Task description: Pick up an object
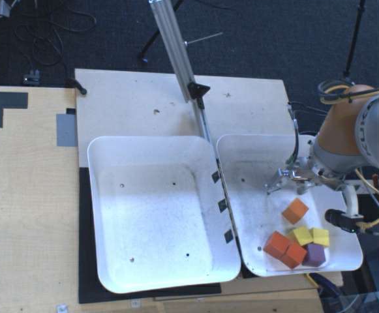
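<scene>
Several small blocks lie in the right bin [254, 155], toward its near right corner. An orange cube [296, 210] sits alone, a little apart from the rest. Below it are a larger red-orange block [284, 248], two yellow cubes [301, 235] [320, 236] and a purple cube [315, 254], packed close together. My gripper [288, 186] hangs over the right bin just above the orange cube, slightly to its left. It is open, its fingers are spread, and nothing is between them.
The left bin [111, 175] stands beside the right one. A grey metal strut [176, 51] slants down from the back to the seam between the bins. Cables hang off the arm at the right.
</scene>
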Controlling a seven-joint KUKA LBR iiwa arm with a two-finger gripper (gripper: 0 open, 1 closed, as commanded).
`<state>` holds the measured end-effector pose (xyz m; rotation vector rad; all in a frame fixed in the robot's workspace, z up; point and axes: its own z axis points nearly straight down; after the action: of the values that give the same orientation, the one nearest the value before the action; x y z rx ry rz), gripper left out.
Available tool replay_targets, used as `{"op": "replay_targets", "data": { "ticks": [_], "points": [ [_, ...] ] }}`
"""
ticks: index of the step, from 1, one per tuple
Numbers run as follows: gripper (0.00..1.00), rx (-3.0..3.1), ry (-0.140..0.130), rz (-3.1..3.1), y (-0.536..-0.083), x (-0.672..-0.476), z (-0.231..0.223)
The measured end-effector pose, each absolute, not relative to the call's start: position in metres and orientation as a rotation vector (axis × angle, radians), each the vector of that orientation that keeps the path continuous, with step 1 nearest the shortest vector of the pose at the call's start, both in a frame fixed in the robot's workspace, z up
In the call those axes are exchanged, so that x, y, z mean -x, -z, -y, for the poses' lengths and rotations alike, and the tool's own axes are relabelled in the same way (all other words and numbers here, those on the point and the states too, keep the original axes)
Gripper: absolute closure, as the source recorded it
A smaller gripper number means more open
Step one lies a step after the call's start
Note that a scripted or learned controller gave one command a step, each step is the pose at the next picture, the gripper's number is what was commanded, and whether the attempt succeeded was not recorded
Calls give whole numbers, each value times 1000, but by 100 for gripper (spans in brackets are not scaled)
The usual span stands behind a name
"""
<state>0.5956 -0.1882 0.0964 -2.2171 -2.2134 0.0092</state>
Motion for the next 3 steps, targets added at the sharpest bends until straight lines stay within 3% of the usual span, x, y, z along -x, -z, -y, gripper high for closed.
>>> {"op": "replay_targets", "data": {
  "ticks": [1, 2, 3],
  "points": [
    [0, 2224, 1, 2219, -91, -557, 192],
    [0, 2227, 2, 2219, -92, -520, 161],
    [100, 2231, 2, 2211, -102, -521, 163]
  ]
}}
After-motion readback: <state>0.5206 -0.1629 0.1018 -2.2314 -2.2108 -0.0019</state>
